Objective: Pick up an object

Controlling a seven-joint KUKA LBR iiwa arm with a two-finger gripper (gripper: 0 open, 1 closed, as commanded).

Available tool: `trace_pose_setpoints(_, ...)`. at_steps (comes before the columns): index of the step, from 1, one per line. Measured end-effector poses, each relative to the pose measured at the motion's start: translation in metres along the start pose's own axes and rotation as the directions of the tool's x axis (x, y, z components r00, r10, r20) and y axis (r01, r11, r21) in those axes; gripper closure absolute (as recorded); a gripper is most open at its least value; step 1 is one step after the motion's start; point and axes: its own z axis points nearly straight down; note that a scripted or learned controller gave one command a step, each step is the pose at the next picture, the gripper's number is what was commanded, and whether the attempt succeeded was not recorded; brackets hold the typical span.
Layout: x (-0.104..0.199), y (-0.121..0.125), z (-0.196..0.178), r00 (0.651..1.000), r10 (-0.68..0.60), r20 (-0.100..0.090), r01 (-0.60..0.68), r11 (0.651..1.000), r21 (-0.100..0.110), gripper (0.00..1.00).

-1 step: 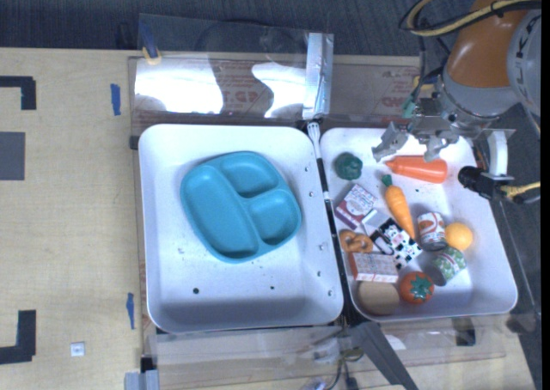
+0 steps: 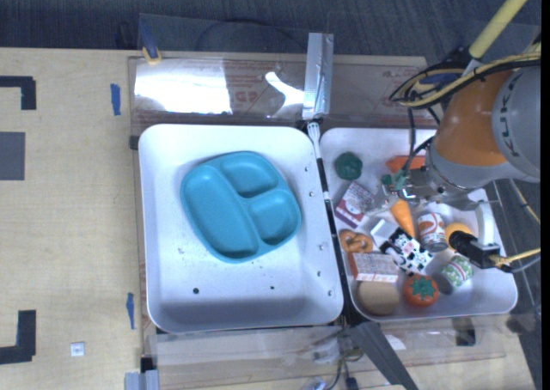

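Bench [image 2: 60, 234]: light wood top, black corner marks at its left edge, blue tape bits on it.

Left bin [image 2: 163, 285]: white and shallow, holds one teal divided plate [image 2: 241, 204] with three compartments, lying near the bin's middle, slightly far of centre.

Right bin [image 2: 498, 294]: white, cluttered. Arm [image 2: 494, 126] comes in from the right, grey with an orange band, hanging over the far right part of this bin. End effector [image 2: 411, 184] sits low over the clutter at bin centre; its tips are lost among the items, so grip state: cannot tell.

Pick candidates, all in the right bin:
- tan bun-like round [image 2: 378, 296], near edge
- red tomato-like ball [image 2: 421, 291] with green top, just right of the bun
- flat pack with red stripe [image 2: 375, 267], just far of the bun; print too small to read
- crinkled wrapper [image 2: 356, 199], left side; print unreadable
- black-and-white patterned piece [image 2: 406, 251], centre
- orange carrot shape [image 2: 402, 215], just beside the end effector
- small can with green label [image 2: 456, 271], right of the tomato; text unreadable
- pretzel-like piece [image 2: 354, 241], left edge
- dark green round [image 2: 348, 165], far left corner, apart from the rest

No legible brand or writing anywhere.
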Motion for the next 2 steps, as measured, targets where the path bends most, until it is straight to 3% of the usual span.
trace_pose_setpoints(1, 0.0, 0.0, -0.009, 1.0, 0.003, 0.001, -0.003, 1.0, -0.001, 1.0)
trace_pose_setpoints(2, 0.064, -0.027, -0.089, 1.0, -0.004, -0.003, 0.004, 1.0, 0.003, 1.0)
